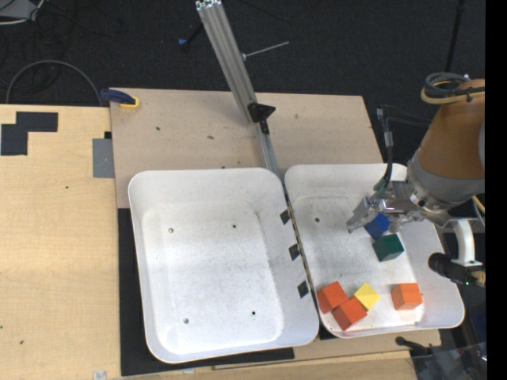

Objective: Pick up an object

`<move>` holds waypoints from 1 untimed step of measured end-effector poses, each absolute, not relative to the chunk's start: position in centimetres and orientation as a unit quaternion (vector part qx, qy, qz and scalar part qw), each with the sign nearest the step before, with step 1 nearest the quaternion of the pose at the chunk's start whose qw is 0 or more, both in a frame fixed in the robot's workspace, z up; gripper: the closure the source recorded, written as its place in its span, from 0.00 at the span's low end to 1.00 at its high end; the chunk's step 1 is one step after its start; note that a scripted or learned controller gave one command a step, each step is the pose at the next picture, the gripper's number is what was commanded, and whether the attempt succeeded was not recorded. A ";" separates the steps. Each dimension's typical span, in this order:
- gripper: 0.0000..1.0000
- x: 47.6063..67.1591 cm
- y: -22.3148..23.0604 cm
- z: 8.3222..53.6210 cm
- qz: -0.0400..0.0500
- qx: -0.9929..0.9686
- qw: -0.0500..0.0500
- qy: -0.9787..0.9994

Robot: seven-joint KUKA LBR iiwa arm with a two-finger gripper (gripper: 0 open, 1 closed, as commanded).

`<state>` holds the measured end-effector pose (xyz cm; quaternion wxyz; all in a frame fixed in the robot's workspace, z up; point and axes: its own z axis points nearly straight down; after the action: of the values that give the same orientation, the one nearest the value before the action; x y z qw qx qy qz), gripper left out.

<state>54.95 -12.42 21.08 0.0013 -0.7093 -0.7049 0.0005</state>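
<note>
My gripper [379, 214] hangs over the upper middle of the right bin [333, 182], reaching in from the right. A blue cube [379, 227] shows directly beneath its tip, partly covered by it. I cannot tell whether the cube is gripped or just lies under the tip. A dark green cube [389, 248] lies just below and to the right of the blue one, touching or nearly touching it.
Near the right bin's front edge lie two orange cubes [333, 295] [349, 313], a yellow cube [367, 296] and another orange cube [406, 296]. The left bin [158, 212] sits beside it. A slanted aluminium bar [234, 62] rises behind the bins.
</note>
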 end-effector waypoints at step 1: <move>0.00 54.9 -12.5 21.1 0.000 -0.711 0.001 -0.703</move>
<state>54.95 -12.45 21.08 0.0009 -0.7108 -0.7034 0.0004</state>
